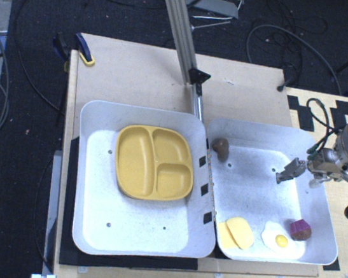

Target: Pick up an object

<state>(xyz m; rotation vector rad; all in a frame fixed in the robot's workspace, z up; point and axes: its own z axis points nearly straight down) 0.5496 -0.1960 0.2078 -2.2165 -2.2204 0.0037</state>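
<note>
My gripper (301, 177) hangs over the right part of the right bin (262, 131), open, with nothing between its fingers. A small purple object (300, 230) lies below it near the bin's front right corner. Just left of that sits a toy fried egg (277, 239). Yellow slice-like pieces (236, 232) rest at the bin's front left. A small brown object (221, 148) lies at the bin's back left corner, far from the gripper.
A yellow divided plate (155, 163) sits in the left bin (92, 175). A slanted metal pole (183, 34) rises from the back where the two bins meet. Cables lie on the dark floor around the bench.
</note>
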